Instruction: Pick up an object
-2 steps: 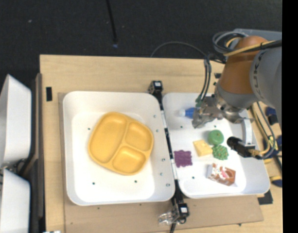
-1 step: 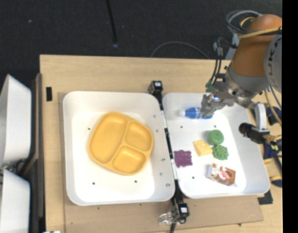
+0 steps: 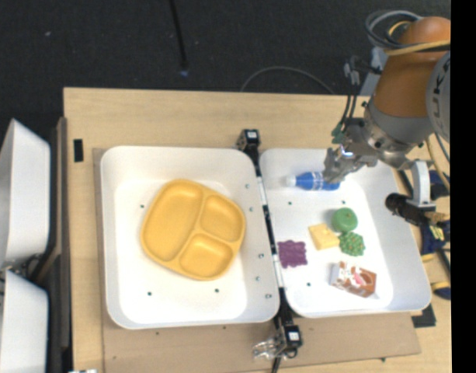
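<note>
Camera view: gripper [image 3: 336, 169] over blue bottle [image 3: 307, 181], lengthwise left-right, white cap seemingly leftward; gripper state unclear.

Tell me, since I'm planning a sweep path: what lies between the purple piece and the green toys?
The yellow block lies between the purple piece and the green toys, in the camera view.

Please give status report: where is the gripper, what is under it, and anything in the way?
Gripper low in right bin, at the blue bottle. Bottle lying flat, not seen gripped. Green, yellow, purple pieces nearby, apart from it.
</note>
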Motion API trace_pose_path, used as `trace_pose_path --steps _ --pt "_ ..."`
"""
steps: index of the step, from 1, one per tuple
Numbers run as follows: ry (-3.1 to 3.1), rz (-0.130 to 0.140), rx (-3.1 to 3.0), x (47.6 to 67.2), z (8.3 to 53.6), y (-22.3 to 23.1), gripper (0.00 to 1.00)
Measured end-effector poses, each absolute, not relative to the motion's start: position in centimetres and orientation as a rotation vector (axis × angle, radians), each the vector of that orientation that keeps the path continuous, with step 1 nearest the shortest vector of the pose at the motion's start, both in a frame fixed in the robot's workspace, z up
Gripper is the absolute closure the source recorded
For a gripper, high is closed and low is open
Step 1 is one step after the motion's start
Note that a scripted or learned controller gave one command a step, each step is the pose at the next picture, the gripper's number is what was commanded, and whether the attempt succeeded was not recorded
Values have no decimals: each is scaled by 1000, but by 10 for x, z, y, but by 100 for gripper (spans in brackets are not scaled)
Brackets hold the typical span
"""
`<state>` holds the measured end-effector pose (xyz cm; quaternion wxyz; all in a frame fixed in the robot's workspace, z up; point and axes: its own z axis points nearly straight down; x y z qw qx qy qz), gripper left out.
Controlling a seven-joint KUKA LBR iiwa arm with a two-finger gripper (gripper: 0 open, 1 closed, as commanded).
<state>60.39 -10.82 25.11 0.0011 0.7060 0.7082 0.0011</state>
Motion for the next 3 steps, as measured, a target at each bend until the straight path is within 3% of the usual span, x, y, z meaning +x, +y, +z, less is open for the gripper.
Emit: trace_pose_path --steps 3 --pt "2228 0 2215 539 241 40 100"
